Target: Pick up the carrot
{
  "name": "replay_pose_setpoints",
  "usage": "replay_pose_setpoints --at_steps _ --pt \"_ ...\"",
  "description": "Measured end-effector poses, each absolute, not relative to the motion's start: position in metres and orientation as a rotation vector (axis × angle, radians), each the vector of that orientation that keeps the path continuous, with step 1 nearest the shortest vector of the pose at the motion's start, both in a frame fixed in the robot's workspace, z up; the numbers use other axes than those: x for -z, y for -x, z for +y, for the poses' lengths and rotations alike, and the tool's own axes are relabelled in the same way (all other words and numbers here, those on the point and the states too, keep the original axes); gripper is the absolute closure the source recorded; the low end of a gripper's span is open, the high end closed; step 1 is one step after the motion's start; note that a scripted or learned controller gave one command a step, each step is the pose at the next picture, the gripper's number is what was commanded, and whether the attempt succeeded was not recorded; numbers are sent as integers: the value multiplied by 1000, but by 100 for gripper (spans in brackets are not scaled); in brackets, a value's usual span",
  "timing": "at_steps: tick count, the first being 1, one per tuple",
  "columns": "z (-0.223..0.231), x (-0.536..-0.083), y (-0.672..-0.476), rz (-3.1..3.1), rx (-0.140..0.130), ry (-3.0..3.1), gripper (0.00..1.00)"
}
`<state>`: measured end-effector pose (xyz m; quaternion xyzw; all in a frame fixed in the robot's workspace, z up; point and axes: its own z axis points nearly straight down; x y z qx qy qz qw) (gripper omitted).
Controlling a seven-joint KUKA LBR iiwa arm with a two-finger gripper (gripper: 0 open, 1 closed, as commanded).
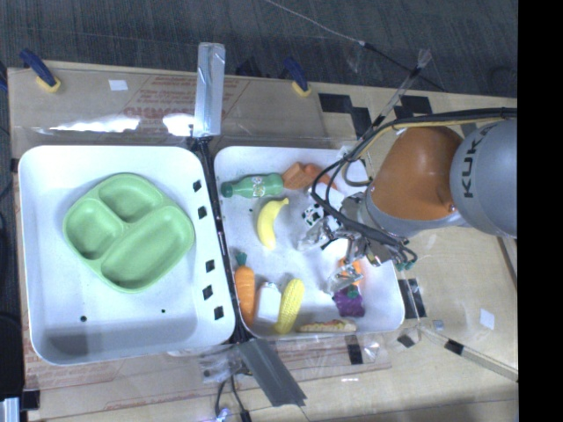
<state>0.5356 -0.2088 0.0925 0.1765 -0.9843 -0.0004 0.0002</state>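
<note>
Arm [422, 178] overhangs the right bin [230, 161]; gripper [339, 236] sits mid-bin, its grip state not discernible. Carrot [245, 290] lies apart at the left wall beside corn [290, 304]; approach should descend clear of that wall

The carrot [245, 290] looks like smooth moulded plastic, as does the glossy yellow banana [270, 221], the green divided plate [128, 230] has a soft sheen, and both white bins [114, 337] look matt plastic.
</note>
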Motion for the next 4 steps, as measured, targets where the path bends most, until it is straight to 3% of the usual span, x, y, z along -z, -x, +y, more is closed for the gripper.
replay_pose_setpoints --at_steps 1,2,3,4 --pt "-151 -204 -492 -3111 -8 -508 0" --pt "-210 -131 -515 -3122 2 -328 0" --pt "-208 -92 -512 -3111 2 -429 0" --pt "-210 -92 -485 -3141 3 -31 0"
